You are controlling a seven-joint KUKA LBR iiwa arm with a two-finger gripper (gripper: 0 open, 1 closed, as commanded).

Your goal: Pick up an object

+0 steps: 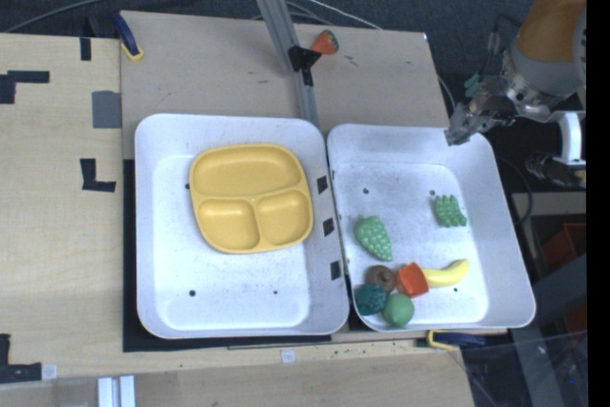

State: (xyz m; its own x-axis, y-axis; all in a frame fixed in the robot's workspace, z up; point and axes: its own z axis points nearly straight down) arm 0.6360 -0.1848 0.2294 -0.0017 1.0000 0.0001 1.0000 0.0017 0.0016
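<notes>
Fingers of the gripper (456, 133) are too dark for their state to be told, nothing being seen held, since it hangs at the right bin's (496, 205) far rim, well apart from the toy grapes (374, 237).

2 white bins (157, 234) are set side by side on a wooden bench (219, 62). A grey pole (272, 0) is clamped above them, and black tape marks (91, 174) are stuck at left.
</notes>
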